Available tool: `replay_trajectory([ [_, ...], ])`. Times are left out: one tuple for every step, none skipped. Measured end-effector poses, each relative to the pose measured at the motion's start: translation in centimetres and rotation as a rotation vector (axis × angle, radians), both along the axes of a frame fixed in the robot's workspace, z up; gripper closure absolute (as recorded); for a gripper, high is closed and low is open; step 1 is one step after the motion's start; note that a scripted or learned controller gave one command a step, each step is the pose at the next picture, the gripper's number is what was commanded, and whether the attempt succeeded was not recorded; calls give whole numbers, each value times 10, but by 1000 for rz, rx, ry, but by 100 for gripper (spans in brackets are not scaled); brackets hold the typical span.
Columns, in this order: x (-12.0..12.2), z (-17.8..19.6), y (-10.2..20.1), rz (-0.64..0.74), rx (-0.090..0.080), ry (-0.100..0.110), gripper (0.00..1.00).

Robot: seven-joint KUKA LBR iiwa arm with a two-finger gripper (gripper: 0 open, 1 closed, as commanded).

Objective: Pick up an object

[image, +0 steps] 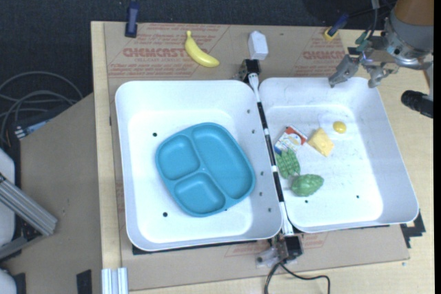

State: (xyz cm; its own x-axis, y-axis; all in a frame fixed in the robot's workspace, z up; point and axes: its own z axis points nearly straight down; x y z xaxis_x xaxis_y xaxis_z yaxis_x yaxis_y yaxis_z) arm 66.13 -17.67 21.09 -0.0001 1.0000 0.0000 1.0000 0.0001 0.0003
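Camera view: my pincer (358, 72) hovers over the right bin's (386, 148) far rim, fingers spread, gripping nothing.
Progress: nothing picked yet; reach, close and lift all remain.
Targets: yellow block (320, 142), yellow ball (339, 127), carton (290, 139), green pieces (298, 175) mid-bin.
Surroundings: blue tray (202, 168) left bin; banana (198, 51) outside.
Obstacles: I judge none.

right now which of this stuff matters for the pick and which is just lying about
For the pick:
gripper, open, above the right bin's far rim
yellow block
yellow ball
carton
two green pieces

Lying about:
blue tray in the left bin
banana on the board behind the bins
cables on the floor
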Motion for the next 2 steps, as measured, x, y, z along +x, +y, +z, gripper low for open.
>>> replay_trajectory([
  [-66, -114, 1, -1, 0, 0, 0],
  [-108, -114, 8, 0, 1, 3, 0],
])
